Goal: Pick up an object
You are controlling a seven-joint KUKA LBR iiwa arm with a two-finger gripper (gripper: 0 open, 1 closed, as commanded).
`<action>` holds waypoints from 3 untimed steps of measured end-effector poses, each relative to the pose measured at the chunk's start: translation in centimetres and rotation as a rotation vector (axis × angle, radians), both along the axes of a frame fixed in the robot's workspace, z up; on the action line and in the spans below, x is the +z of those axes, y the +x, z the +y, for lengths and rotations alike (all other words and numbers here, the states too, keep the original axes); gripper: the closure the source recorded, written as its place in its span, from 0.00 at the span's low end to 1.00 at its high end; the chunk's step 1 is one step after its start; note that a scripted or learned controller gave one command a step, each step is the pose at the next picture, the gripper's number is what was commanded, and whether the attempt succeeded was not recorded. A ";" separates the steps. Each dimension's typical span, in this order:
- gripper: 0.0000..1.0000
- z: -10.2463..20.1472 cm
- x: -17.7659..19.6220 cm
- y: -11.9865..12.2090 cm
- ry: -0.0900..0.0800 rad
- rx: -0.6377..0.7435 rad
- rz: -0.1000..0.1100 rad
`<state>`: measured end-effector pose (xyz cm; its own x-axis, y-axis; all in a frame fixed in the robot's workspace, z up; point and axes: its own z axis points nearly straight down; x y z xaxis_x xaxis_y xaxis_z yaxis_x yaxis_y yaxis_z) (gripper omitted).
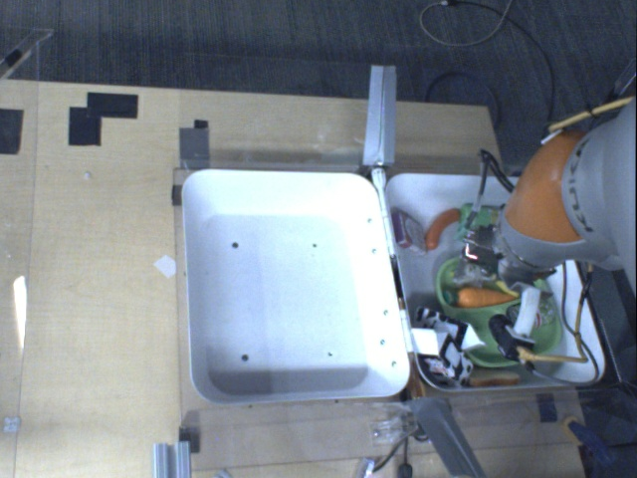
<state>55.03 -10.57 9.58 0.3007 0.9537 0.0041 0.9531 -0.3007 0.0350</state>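
On the wooden bench [100, 297], the right bin's [418, 192] orange carrot [485, 297] lies left-right; jaws' state unclear.

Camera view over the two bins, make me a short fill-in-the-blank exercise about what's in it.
1. The arm reaches over the bin on the ____ of the view.
2. The band above the arm's wrist is ____ in colour.
3. The carrot lies over a green bowl in the ____ bin.
4. The two bins, left bin and right bin, are both ____ in colour.

Missing words: right; orange; right; white
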 end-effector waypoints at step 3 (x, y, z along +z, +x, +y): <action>0.00 1.9 0.3 -4.5 0.001 -0.075 -0.024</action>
